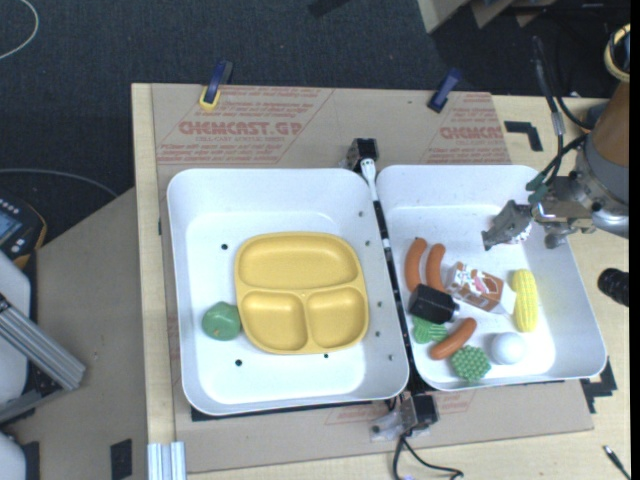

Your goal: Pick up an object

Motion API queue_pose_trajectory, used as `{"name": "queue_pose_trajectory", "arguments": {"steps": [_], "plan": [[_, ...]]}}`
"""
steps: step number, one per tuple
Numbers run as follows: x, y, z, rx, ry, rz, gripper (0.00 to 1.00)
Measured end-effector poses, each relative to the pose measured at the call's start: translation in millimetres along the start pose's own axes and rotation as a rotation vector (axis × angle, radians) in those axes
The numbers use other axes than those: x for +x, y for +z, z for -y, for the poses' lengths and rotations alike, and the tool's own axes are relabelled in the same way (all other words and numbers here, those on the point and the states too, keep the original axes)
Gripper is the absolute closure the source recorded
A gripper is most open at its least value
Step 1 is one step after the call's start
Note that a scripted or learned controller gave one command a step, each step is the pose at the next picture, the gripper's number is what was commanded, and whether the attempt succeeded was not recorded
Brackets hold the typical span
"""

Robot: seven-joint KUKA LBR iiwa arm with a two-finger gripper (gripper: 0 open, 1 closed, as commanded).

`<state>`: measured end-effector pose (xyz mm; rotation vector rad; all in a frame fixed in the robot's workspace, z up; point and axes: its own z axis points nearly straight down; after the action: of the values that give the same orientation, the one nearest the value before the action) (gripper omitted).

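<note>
Dark carpet surrounded a cardboard-covered bench (300,113) that carried two shallow white bins side by side. Whether the fingers of the gripper (507,228) stood apart or together could not be told; they appeared as a small grey cluster with nothing visible between them. That gripper hung over the upper right part of the right bin (420,183), clear of the objects below it, and the arm (600,183) ran off toward the right edge.

Nearest to it lay a small packet with red and white print (476,285), and just right of that an ear of yellow corn (524,299), lying roughly upright along the bin's right side. Left of the packet sat a black block (432,301), partly over a green leafy piece (428,330). Two orange-red sausages (425,263) lay side by side above the black block, near the bin's left wall. A third sausage (455,337) lay tilted below the block, next to a green studded ball (471,364) and a white ball (509,348) near the lower rim.

Farther out, the left bin (190,208) held a yellow divided tray (300,291) with three compartments, and a green round object (222,320) rested just beside the tray's left edge. Two blue clamps (214,85) gripped the bench's far edge.
</note>
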<state>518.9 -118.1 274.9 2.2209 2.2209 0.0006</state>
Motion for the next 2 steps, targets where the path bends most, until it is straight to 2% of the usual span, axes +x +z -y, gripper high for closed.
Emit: {"name": "queue_pose_trajectory", "arguments": {"steps": [2], "plan": [[-3,107,-16,0.007,0.000,-0.002,0.00]]}}
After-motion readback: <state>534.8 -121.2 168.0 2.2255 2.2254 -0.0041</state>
